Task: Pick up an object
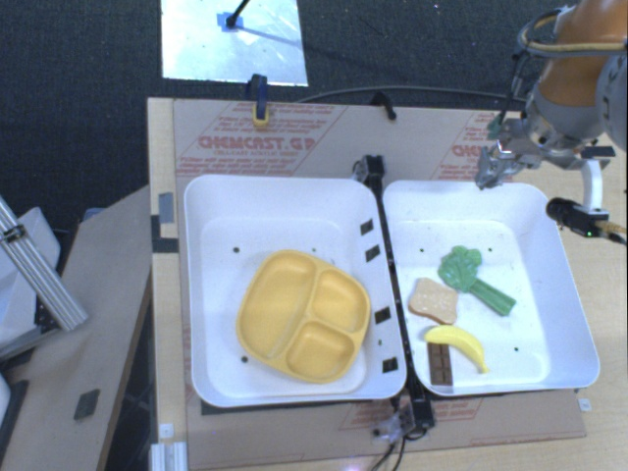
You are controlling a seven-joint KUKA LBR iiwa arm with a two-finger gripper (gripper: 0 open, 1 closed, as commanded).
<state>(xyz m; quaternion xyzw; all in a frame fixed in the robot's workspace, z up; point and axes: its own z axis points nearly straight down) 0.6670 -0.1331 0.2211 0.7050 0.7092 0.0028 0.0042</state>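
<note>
The bench carries a brown sheet printed with red lettering, and on it sit two shallow white bins side by side. The left bin holds a yellow divided plate with three compartments, lying flat slightly toward the near side. The right bin holds four smaller things grouped near its middle and near edge. The arm hangs over the far right corner of the right bin, its orange band uppermost. The gripper sits above the far rim of that bin, well apart from the objects; whether its jaws are open or closed cannot be told. A green broccoli toy lies nearest the bin's centre. Just beside it toward the left is a slice of bread. A yellow banana lies nearer the front, with a small brown chocolate bar just beside it at the front-left corner.
</note>
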